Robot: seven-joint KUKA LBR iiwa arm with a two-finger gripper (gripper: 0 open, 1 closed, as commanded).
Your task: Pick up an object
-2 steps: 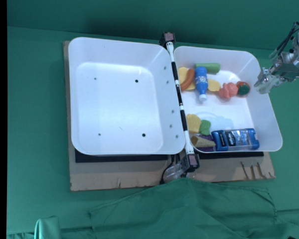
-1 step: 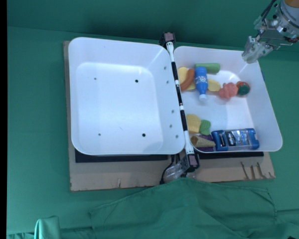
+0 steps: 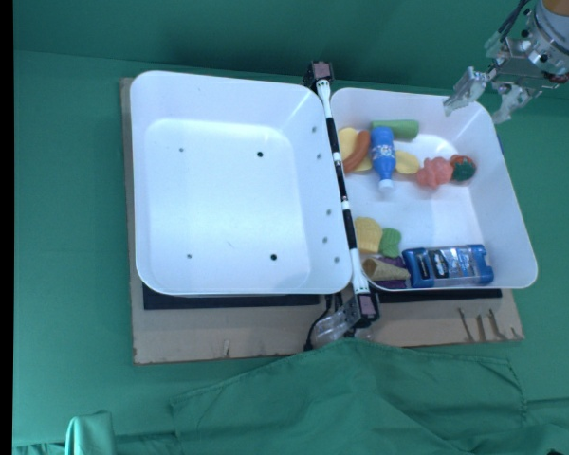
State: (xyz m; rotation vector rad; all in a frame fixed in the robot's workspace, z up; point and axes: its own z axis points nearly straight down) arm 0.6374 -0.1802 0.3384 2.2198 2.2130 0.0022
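A rumpled green cloth is lying nearest the camera, covering the desk's front edge and partly hiding a small clear item at the foot of the bar dividing the two bins. The right bin is holding a blue packet against its front wall, a blue bottle, and small toy foods too tiny to identify, while the left bin is offering bare floor. The end effector is hanging over the right bin's far right corner, fingers spread apart and gripping nothing, its arm cropped by the frame's top.
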